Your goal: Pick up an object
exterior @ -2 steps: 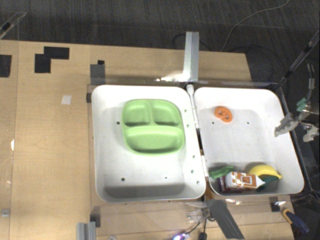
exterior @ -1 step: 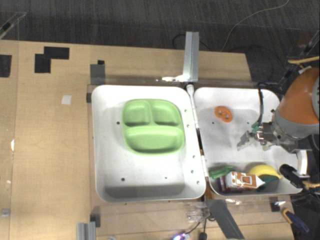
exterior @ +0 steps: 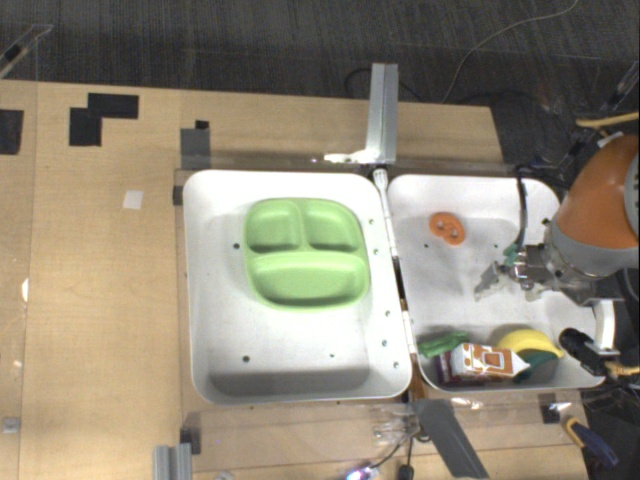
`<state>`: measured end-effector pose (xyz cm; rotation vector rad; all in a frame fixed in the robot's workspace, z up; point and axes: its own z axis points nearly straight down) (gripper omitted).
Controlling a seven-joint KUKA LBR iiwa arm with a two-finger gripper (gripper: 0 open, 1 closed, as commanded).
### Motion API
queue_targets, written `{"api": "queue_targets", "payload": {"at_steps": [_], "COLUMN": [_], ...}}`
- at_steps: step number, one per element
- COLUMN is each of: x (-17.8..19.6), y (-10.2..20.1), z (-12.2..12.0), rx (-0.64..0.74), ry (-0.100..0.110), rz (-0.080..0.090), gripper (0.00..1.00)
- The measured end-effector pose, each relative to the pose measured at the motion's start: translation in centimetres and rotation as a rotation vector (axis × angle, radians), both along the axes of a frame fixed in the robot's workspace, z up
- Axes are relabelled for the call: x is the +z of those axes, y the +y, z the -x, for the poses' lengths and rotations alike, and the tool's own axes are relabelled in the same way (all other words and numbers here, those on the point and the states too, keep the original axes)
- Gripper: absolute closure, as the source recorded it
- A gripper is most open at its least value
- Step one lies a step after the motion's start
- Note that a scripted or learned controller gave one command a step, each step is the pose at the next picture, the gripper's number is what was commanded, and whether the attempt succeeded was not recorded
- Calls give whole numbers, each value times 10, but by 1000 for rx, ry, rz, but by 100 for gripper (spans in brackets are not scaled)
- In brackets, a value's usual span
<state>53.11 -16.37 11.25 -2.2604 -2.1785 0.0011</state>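
In the right bin (exterior: pixel 470 193) lie a small orange disc-like piece (exterior: pixel 447 228) near the back and a cluster along the front wall: a brown and white carton (exterior: pixel 485 362), a yellow banana-shaped item (exterior: pixel 530 343) and a green item (exterior: pixel 440 346). My gripper (exterior: pixel 493 278) reaches in from the right over the middle of this bin, on bare floor between the orange piece and the front cluster. It touches none of them. The orange band of the arm (exterior: pixel 600 208) shows at the right edge.
The left bin (exterior: pixel 215 268) holds a green divided plate (exterior: pixel 303 252) toward its back. A metal post (exterior: pixel 384 108) stands behind the wall between the two bins. Wooden bench surface extends to the left.
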Motion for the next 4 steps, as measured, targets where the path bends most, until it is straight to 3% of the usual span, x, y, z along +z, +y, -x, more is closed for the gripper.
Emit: {"api": "queue_targets", "payload": {"at_steps": [1,2,3,4], "x": [18,-24,-15,71], "y": [61,59,62,141], "z": [-64,-131,-133,-140], "rx": [236,14,25,102], "ry": [-4,-13,-16,-5], "rz": [1,2,1,1], "gripper": [0,0,100,100]}}
